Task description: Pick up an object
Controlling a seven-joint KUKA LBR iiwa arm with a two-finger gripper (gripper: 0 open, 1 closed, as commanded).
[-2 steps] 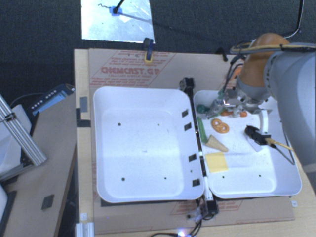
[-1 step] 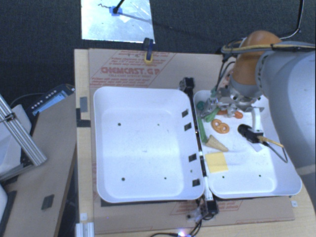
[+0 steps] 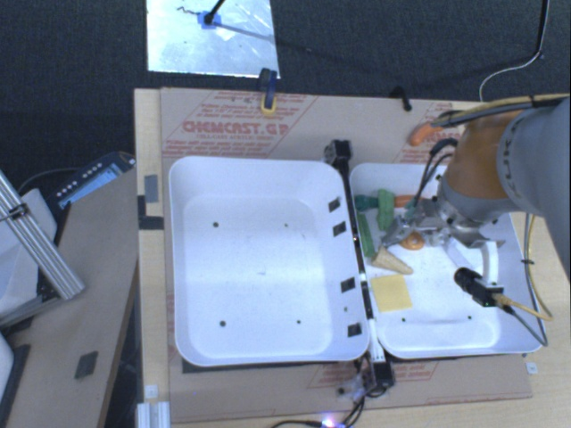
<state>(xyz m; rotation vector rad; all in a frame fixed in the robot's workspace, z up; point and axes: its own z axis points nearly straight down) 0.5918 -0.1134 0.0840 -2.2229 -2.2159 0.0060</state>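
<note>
Right bin (image 3: pixel 500 333), as I read it from my station: gripper (image 3: pixel 403 235), grip state I cannot tell, low over the clutter by the divider wall, green piece (image 3: pixel 384 205) lying lengthwise just behind it, tan wedge (image 3: pixel 391 259) just in front, yellow square (image 3: pixel 391 292) nearer still, open floor rightward.
</note>
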